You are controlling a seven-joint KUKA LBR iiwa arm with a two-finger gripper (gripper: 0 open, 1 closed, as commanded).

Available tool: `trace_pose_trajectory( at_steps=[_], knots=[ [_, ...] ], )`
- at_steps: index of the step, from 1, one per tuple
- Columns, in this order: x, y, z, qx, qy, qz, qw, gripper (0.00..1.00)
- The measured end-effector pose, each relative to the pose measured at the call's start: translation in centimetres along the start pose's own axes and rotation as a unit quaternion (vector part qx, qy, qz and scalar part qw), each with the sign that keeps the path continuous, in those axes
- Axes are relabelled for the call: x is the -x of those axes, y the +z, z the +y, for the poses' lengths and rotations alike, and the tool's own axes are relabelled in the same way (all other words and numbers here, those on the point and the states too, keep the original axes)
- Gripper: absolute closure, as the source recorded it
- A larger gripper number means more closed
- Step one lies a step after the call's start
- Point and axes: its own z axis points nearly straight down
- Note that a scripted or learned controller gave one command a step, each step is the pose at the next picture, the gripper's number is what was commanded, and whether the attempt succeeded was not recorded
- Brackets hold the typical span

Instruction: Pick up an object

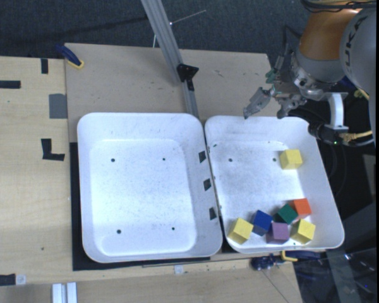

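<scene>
My gripper hangs over the far edge of the right bin, its two fingers spread open with nothing between them. A lone yellow cube lies in that bin, in front of the gripper and a little to its right. Along the bin's near edge lies a cluster: a yellow cube, a blue cube, a purple cube, a green cube, an orange cube and another yellow cube.
The left bin adjoins the right one. A slanted metal bar with a black clamp runs down to the gap between the bins. Cables hang at the right of the arm.
</scene>
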Motion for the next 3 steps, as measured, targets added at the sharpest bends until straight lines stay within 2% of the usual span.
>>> trace_pose_trajectory(
  at_steps=[1,2,3],
  knots=[
    [0.0,0.0,0.0,0.000,0.000,0.000,1.0000,0.00],
    [-0.5,4.5,-0.4,-0.002,0.000,-0.001,1.0000,0.00],
    [-1.0,9.9,0.4,-0.002,0.000,0.000,1.0000,0.00]
  ],
)
